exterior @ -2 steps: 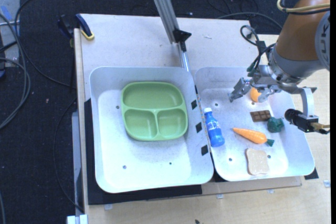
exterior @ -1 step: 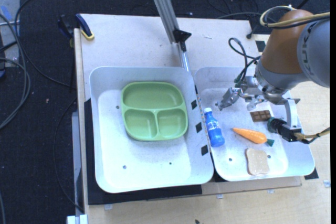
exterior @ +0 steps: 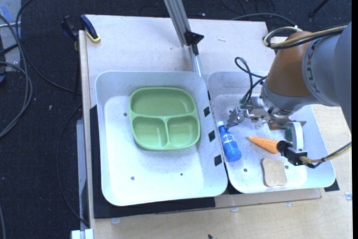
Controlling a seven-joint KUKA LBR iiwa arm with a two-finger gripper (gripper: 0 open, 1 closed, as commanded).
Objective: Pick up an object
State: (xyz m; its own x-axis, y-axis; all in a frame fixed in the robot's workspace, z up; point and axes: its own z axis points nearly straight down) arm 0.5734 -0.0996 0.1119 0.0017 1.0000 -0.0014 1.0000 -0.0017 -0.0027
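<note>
One blue bottle lies just below the gripper; one orange carrot and one tan bread slice lie beyond. Gripper's grip: cannot tell.

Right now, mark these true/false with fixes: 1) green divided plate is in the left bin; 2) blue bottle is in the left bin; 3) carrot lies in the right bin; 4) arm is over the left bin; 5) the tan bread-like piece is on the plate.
1) True: the green plate sits in the left bin.
2) False: the blue bottle lies in the right bin, near its left wall.
3) True: the carrot lies there.
4) False: the arm is over the right bin.
5) False: the tan piece lies in the right bin.
</note>
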